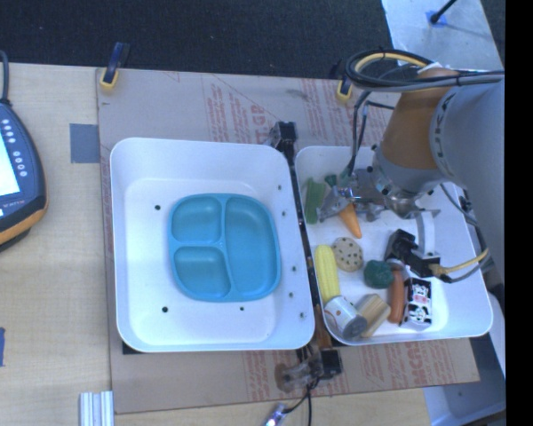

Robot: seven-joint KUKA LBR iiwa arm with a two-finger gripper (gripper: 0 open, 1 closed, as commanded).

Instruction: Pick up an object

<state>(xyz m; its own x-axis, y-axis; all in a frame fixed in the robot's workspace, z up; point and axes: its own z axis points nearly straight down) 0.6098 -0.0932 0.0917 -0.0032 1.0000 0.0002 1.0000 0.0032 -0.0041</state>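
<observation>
My gripper (350, 193) is low over the back of the right bin (476, 319), reaching in from the right. Its tip is right above the upper end of an orange carrot (352, 223) and beside a green vegetable (314, 201) at the bin's left wall. Whether anything sits inside the gripper cannot be made out. Further forward lie a spotted cookie (346, 254), a yellow corn cob (327, 274), a dark green piece (378, 275), an orange sausage (397, 299), a silver can (339, 313), a tan cylinder (371, 309) and a black-and-white packet (417, 303).
The left bin (133, 238) holds a blue divided plate (224, 245). A handheld pendant (4, 171) lies on the bench at the far left. The arm's orange band and grey body cover the right bin's back right part.
</observation>
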